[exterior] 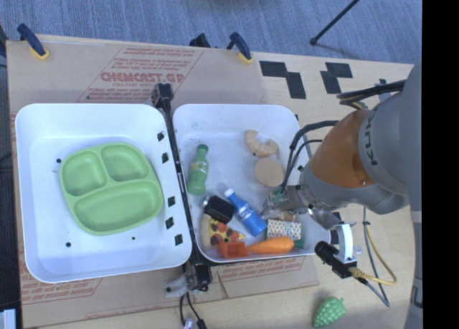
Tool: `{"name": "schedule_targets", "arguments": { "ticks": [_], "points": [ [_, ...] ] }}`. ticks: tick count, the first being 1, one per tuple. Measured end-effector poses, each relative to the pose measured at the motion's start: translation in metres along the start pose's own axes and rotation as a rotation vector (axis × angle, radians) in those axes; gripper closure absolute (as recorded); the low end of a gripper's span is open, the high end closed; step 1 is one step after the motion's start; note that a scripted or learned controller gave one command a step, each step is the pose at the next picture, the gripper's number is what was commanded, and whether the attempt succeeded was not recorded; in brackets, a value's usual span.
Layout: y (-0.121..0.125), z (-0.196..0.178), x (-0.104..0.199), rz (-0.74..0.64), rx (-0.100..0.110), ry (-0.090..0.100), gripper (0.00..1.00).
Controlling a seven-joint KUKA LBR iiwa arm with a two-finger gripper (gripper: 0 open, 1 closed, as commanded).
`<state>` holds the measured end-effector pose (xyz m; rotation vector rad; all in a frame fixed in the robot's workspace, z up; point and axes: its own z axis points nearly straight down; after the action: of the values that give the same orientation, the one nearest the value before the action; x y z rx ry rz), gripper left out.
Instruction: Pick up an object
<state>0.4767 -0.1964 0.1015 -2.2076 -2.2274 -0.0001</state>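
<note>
Cardboard (237, 80) is covering the bench under two white bins, and we are looking down on it at a slant. We are seeing the left bin (36, 177) holding a green divided plate (111, 188), lying flat near its middle. We are finding the right bin (229, 116) crowded along its near side. The grey arm (380, 155), with its orange band, is reaching in from the right and leaning over the right bin's near right corner. Its gripper (281, 206) is hanging low over the toys there, and we cannot tell how it is set. A green bottle (198, 170) is lying near the left wall. A blue bottle (244, 213) is lying tilted at the centre, just beside a black block (219, 208). An orange carrot (269, 246) is lying along the near wall, touching a cracker-like square (284, 229). Two tan pieces, a round disc (269, 172) and a curled shape (259, 144), are sitting farther back. Green toy grapes (328, 311) are lying outside the bins on the bench.
</note>
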Motion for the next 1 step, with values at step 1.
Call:
{"name": "schedule_targets", "arguments": {
  "ticks": [1],
  "points": [
    [0.0003, -0.0754, 0.0624, 0.003, -0.002, -0.002, 1.0]
  ]
}}
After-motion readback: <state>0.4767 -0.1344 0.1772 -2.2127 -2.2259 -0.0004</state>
